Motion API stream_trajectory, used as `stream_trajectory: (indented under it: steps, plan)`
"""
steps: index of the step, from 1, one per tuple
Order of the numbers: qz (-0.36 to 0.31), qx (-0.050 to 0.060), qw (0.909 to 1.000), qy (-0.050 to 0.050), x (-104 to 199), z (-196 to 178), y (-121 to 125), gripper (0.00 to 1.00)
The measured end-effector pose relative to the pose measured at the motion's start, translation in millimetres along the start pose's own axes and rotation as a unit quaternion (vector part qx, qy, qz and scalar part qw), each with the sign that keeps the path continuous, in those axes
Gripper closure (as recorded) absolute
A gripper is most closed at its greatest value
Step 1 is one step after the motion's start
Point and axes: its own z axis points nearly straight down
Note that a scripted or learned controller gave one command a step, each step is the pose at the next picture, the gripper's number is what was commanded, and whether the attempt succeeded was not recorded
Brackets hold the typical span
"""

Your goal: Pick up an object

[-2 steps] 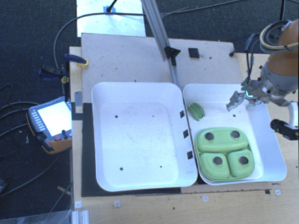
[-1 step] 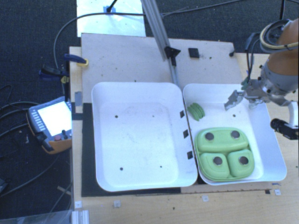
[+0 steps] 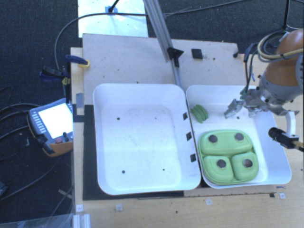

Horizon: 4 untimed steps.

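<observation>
Bench edge: a pale wooden bench [image 3: 142, 56] is sitting on dark carpet, with two shallow white bins lying side by side on it.
Left bin: the left bin [image 3: 102, 127] is holding nothing but a few tiny dark specks.
Right bin: the right bin [image 3: 280, 167] is carrying the objects to choose from.
Green tray: a large green moulded tray [image 3: 229, 156], with four rounded humps each showing a dark dot, is lying across the near part of the right bin.
Green ridged piece: a small green ridged piece [image 3: 199, 113] is lying beyond the tray, near the wall between the bins.
Gripper: the gripper [image 3: 232, 109] is hanging over the far part of the right bin, between the ridged piece and the arm; I am seeing nothing held in it, and I cannot tell whether it is spread or closed.
Arm: the grey arm [image 3: 285, 75] with its orange band is reaching in from the right.
Risk: the tray is looking broad and smooth, so a grab there may be slipping off; the ridged piece is lying close to the bin wall, which may be blocking a finger.
Room: a handheld control screen [image 3: 51, 125] is lying on the floor to the left, cables are trailing across the carpet, and a metal pole [image 3: 159, 25] is slanting over the far bench.
</observation>
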Motion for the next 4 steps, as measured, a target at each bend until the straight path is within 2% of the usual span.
stream_trajectory:
  steps: [2, 3, 4]
  plan:
    - [0.000, -0.002, 1.0000, 0.000, 3.4, 91.6, -3.1, 0.00]
    - [0.000, -0.006, 1.0000, -0.001, 3.0, 77.1, -0.9, 1.00]
    - [-0.002, -0.002, 1.0000, 0.000, 9.3, 31.9, 0.4, 1.00]
